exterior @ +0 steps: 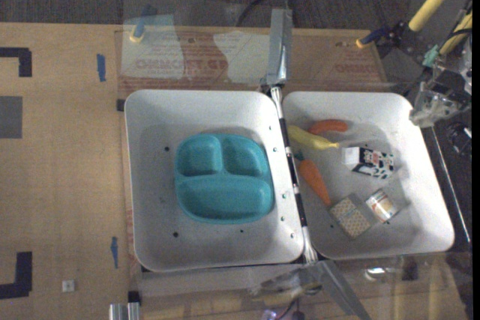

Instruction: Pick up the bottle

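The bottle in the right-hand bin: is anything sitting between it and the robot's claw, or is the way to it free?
Nothing visible blocks it. The gripper hangs over the right bin's far right corner, and the bottle lies lower in that bin with bare floor between them. A patterned square packet lies close on its left, and a black-and-white carton lies above it.

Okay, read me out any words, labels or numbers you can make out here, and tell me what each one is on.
None can be read.
Clear panel behind the bins: reddish lettering, seen reversed and blurred.
Black and white carton: print too small.
Bottle: label too small.
Patterned card: pattern, no legible text.
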`<move>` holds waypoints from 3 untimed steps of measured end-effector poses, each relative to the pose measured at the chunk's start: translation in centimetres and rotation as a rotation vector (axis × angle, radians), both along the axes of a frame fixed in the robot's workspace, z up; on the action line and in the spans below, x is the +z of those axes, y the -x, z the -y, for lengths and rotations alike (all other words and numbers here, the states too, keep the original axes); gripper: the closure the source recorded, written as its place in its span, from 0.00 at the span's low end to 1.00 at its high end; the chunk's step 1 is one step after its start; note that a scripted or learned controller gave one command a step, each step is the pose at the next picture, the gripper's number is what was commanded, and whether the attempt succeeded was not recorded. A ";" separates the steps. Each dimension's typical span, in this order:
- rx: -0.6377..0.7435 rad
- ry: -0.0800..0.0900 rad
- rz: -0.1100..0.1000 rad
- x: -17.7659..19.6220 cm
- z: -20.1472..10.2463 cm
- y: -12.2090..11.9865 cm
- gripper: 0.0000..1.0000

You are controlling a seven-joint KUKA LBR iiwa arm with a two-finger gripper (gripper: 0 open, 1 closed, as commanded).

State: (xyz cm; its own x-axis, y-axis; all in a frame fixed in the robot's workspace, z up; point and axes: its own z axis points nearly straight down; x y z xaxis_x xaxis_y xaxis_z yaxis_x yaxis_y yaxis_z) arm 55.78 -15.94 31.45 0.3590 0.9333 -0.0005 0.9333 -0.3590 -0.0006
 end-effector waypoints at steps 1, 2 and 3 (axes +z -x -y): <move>-0.003 0.001 0.003 1.0 0.1 0.0 1.00; -0.005 0.002 0.005 2.1 0.3 -0.1 1.00; 0.002 -0.001 -0.001 -0.7 -1.1 6.3 1.00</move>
